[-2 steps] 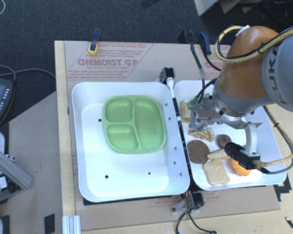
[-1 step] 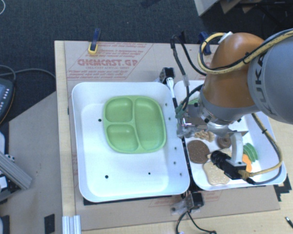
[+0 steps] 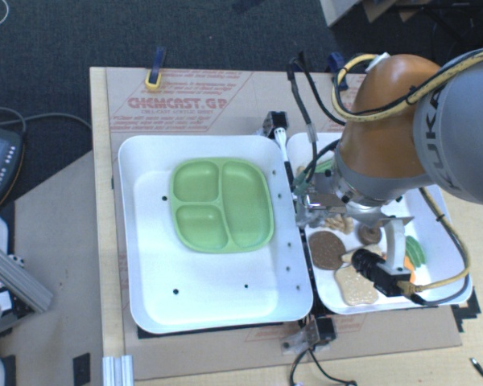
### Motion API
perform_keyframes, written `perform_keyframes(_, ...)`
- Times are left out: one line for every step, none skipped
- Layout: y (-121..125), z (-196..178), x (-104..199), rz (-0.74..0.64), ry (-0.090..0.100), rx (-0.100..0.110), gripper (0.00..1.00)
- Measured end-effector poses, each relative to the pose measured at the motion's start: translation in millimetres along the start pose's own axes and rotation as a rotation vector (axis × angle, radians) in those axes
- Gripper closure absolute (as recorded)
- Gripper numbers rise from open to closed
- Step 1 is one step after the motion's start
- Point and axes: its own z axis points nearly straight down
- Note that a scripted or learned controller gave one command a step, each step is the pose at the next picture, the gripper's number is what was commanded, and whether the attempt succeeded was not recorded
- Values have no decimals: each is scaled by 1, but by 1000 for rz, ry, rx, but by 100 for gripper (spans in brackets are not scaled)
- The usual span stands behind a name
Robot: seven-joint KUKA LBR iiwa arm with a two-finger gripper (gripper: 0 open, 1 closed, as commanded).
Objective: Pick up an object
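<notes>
My gripper (image 3: pixel 336 218) hangs under the big orange-and-grey wrist, low over the left part of the right bin (image 3: pixel 445 232). Just below it in the view lies a round brown cookie (image 3: pixel 327 249), and further toward the front a pale bread slice (image 3: pixel 355 287). A small brown piece (image 3: pixel 371 234) rests to the gripper's right. Near the bin's right side lie a green vegetable (image 3: pixel 415 250) and a small orange piece (image 3: pixel 408 263). The arm hides much of the bin's far half.
The left bin (image 3: pixel 145 240) holds a green divided plate (image 3: pixel 222 204). A ridge with black clips separates the two bins. Cables and a black fitting (image 3: pixel 376 268) hang from the wrist over the right bin. Cardboard covers the bench around the bins.
</notes>
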Motion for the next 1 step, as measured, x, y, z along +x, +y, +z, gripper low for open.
perform_keyframes(0,17,-8,2,-1,1,100)
